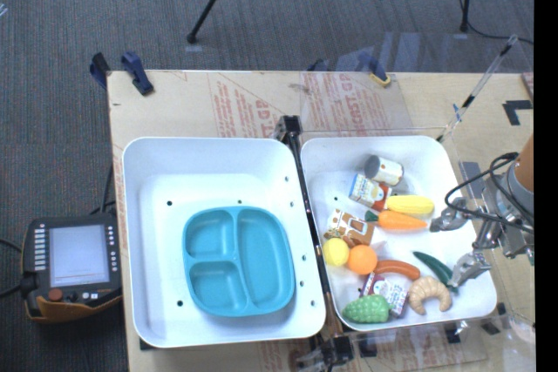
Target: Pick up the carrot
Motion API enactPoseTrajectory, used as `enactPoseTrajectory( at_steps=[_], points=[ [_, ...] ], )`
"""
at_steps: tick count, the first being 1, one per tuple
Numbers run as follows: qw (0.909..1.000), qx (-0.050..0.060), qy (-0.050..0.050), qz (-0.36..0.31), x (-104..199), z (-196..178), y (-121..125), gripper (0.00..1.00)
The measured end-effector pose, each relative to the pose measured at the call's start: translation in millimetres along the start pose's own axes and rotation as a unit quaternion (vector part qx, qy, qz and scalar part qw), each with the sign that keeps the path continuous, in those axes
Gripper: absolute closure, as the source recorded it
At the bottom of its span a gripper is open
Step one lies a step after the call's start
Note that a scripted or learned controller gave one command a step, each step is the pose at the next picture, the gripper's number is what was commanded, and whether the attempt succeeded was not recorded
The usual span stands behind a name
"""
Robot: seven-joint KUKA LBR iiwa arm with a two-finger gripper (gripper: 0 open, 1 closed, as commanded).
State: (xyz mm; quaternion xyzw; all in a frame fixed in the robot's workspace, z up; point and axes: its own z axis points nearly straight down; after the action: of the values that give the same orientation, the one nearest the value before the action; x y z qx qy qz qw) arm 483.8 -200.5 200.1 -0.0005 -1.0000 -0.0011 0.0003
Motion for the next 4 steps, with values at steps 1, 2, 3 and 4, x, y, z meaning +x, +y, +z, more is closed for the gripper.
enactPoseTrajectory(
  at_steps=[1, 2, 3, 4],
  points=[
    [0.9999, 0.002, -0.006, -0.015, -56.8, 97.8, 10.5, 0.00],
    [0.9971, -0.001, -0.002, -0.076, -109.8, 112.3, 92.4, 0.00],
    [0.9971, 0.001, -0.004, -0.076, -111.4, 100.6, 90.1, 1.00],
    [0.9949, 0.001, -0.006, 0.101, -136.7, -4.2, 104.0, 1.00]
  ],
)
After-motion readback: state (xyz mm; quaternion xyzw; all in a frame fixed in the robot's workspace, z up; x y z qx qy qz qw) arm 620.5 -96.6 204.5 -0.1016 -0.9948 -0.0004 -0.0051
